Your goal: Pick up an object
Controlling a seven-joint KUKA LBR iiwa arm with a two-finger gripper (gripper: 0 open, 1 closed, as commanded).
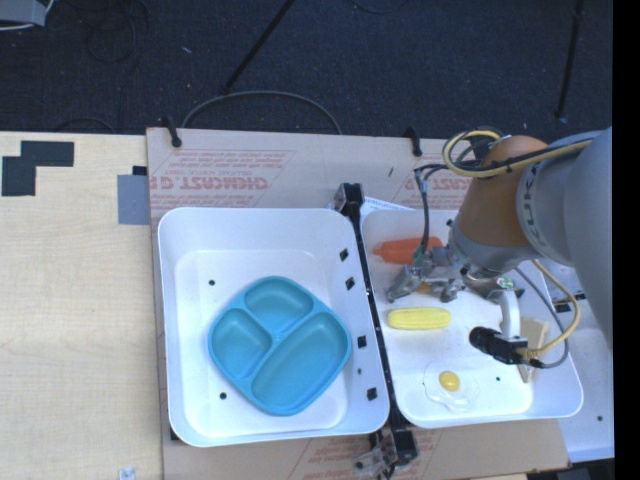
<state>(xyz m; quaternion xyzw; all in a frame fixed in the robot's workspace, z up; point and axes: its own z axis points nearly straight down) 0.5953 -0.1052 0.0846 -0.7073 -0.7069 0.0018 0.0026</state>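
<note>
1. Camera view puts the arm (530,208) low over the right bin (560,393), with its gripper (430,280) up near the back wall, right about where the orange carrot (402,249) lies.
2. Can't tell if the jaws are apart or together. The metal bits are a blur from up here and the wrist covers most of them. I also can't say whether it's touching the carrot or just hanging beside it.
3. Other stuff in that bin: a yellow corn cob (419,318) about mid-bin, just in front of the gripper, and a fried egg (449,382) toward the front edge. The left bin (190,238) has a blue divided plate (279,344) sitting in the middle.
4. My guess on handling: these look like toy food, so light and fairly stiff plastic, not fragile. The smooth rounded skin is probably slippery.
5. For the carrot I'd pinch across the thick middle, jaws square to its length, not the tapered tip where it'd squirt out.
6. The corn would go the same way, across its middle. The egg lies flat on the floor, so it looks toughest to get fingers under.
</note>
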